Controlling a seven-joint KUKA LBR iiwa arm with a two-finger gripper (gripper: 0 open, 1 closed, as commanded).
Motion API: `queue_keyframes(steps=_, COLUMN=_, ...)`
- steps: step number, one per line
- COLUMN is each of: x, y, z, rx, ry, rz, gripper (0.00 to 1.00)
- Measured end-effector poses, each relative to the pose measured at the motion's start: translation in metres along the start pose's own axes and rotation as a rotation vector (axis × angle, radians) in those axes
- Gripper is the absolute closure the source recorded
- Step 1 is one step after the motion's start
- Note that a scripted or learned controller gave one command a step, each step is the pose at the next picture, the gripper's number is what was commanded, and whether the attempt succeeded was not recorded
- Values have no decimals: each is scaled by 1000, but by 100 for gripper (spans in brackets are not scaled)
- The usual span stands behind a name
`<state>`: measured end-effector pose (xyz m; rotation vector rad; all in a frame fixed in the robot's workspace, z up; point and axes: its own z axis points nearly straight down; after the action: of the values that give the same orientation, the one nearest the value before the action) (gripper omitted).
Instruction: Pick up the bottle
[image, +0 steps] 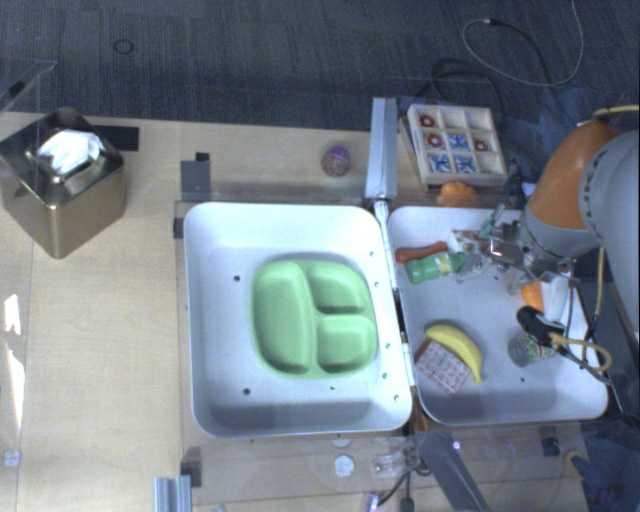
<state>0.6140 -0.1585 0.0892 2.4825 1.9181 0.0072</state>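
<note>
Bottle: one green bottle (437, 266) lying on its side near the upper left of the right bin (500, 395), its cap end toward the gripper.
Gripper: the gripper (478, 247) sits just beside the bottle's end; too small and cluttered to tell whether it grips anything.
Hidden: an orange piece (421, 251) lies partly behind the bottle; the arm (590, 190) is cut off at the right.
Right bin count: one banana (457, 346), one patterned packet (442, 366).
Left bin: one green divided tray (313, 316) in the left bin (215, 300).

Bench (100, 350) — two white bins (215, 400), box (60, 190).
</note>
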Motion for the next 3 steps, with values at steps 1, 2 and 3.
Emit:
queue_keyframes(steps=1, x=17, y=32, z=3, rx=84, ry=-22, rz=-146, gripper=0)
queue_keyframes(steps=2, x=44, y=34, z=3, rx=41, ry=-23, rz=-201, gripper=0)
queue_keyframes(steps=3, x=50, y=-26, z=0, rx=-4, ry=-1, rz=-172, gripper=0)
